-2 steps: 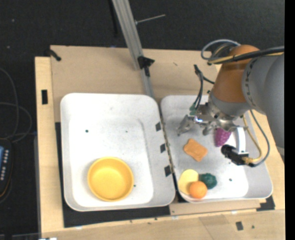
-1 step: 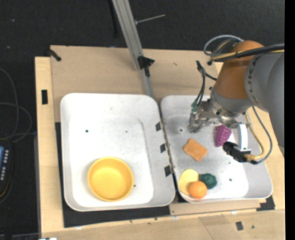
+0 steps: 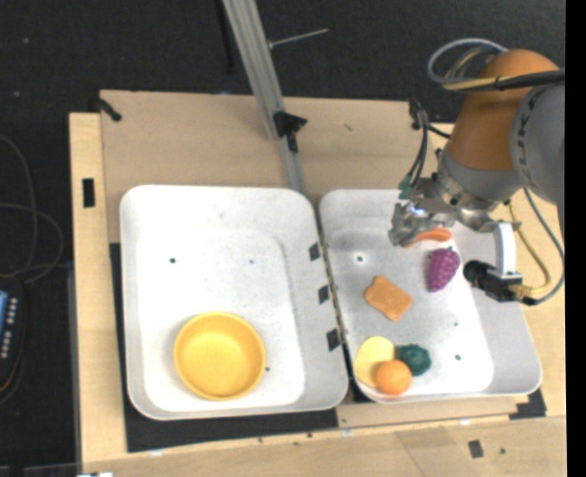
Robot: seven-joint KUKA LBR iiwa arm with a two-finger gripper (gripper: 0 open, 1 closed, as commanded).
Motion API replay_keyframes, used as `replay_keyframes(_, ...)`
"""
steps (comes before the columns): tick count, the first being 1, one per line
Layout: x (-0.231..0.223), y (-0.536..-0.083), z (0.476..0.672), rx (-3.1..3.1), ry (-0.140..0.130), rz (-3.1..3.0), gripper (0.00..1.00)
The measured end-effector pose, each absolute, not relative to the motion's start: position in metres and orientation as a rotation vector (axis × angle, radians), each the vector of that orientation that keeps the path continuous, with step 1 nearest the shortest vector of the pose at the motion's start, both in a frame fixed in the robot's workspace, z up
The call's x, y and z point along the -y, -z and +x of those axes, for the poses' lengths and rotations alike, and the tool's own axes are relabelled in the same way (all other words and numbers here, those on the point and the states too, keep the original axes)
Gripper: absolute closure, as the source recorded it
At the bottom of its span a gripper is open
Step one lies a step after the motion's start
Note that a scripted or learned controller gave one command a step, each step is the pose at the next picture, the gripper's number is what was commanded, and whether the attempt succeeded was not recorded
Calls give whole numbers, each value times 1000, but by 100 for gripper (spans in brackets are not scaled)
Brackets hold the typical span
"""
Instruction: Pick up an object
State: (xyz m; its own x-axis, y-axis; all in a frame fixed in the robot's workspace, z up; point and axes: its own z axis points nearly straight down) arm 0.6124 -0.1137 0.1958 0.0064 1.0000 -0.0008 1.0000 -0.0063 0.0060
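Note:
My gripper (image 3: 410, 229) hangs low over the far part of the right bin (image 3: 502, 351). A small orange-red piece (image 3: 435, 235) lies right beside it, touching or partly under it. A purple bunch of grapes (image 3: 442, 267) lies just in front of that. An orange wedge (image 3: 387, 297) sits mid-bin. At the bin's near edge a yellow round item (image 3: 372, 350), an orange ball (image 3: 393, 377) and a dark green item (image 3: 414, 357) are clustered together.
The left bin (image 3: 174, 227) holds a yellow bowl (image 3: 219, 354) at its near side. A grey metal pole (image 3: 263, 78) slants down to the gap between the bins. A black cable plug (image 3: 484, 277) hangs at the right bin's right side.

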Motion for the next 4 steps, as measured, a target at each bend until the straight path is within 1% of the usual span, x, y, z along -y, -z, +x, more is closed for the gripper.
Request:
replay_keyframes(1, 115, -222, 613, -2218, -4, 2221, 100)
replay_keyframes(2, 69, -217, 603, -2226, -1, 2217, 100)
replay_keyframes(4, -29, -246, 581, -2231, -6, 2212, 100)
